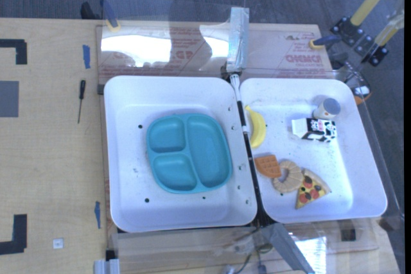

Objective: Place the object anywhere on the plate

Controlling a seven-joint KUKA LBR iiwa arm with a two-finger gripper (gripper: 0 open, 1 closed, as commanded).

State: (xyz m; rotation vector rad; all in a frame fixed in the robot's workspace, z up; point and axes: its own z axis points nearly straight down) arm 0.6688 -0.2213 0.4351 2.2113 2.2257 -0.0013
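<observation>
A teal plate (189,154) with three compartments lies flat in the middle of the left white bin (125,106); nothing rests on it. The right bin (363,186) holds several toy foods. A yellow banana (257,127) lies against its left wall, close to the divider. A black-and-white cow-patterned carton (316,129) lies on its side near the back, with a small grey cup (328,106) just behind it. Toward the front sit an orange waffle piece (268,166), a tan pretzel-like ring (287,176) and a pizza slice (310,188), touching one another.
Clear plastic panels (167,42) stand behind both bins. A yellow pole with a black clamp (359,40) rises at the top right corner. A small screwdriver (81,98) lies on the wooden bench left of the bins.
</observation>
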